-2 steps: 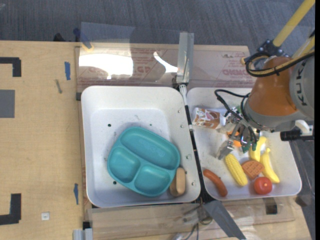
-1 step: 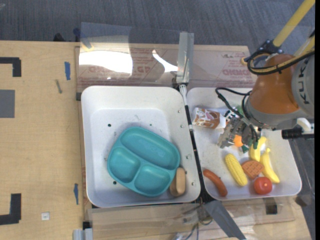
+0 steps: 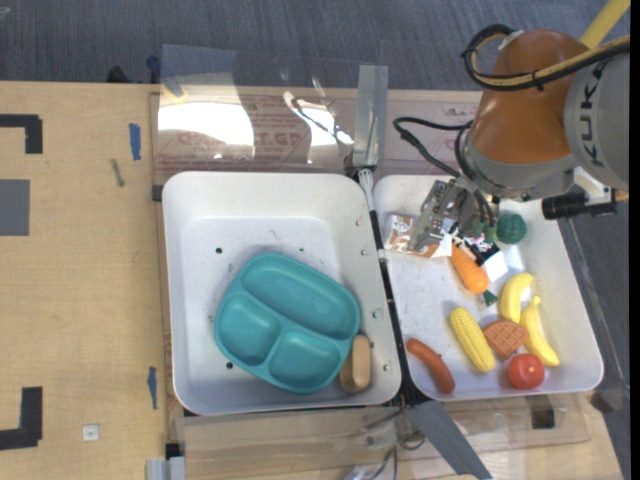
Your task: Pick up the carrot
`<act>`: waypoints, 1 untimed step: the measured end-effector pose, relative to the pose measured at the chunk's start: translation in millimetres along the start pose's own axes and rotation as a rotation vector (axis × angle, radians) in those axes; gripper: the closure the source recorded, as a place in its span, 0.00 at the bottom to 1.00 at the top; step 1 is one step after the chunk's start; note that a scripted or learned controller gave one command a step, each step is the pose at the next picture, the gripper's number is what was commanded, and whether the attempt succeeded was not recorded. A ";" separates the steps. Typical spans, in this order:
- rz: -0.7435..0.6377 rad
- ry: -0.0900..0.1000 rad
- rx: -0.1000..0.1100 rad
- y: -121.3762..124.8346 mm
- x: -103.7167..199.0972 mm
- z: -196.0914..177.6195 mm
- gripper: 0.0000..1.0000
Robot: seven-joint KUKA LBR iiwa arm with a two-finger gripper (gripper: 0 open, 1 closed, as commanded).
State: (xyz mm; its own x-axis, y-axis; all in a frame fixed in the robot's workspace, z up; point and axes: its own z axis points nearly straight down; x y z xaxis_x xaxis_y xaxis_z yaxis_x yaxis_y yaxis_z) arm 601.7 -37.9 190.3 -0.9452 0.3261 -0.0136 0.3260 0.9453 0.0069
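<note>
One carrot (image 3: 467, 268), orange and stubby, lies in the right bin (image 3: 585, 358), long axis slanting toward the corn (image 3: 471, 338). We find the jaws (image 3: 447, 218) just above its upper end, nearly touching; whether they stand open or closed we cannot tell.

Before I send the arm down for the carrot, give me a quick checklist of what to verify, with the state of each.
1. Carrot in sight in the right bin: ok.
2. Gripper over the carrot: nearly; it sits just above-left of the carrot's top end.
3. Fingers open: cannot tell.
4. Carrot already held: not ok, nothing shows it between the fingers.
5. Room around the carrot: not ok; a banana and a black-and-white piece crowd its right side.
6. Corn and sausage out of the way: ok, both lie lower in the bin.
</note>
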 end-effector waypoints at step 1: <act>-0.007 0.008 0.007 -48.7 -49.6 31.8 1.00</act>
State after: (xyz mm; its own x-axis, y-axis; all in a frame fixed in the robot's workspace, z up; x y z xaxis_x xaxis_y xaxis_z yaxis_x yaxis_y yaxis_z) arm 633.2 -100.0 158.9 -0.9476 0.3195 -0.0056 0.3195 0.9476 -0.0002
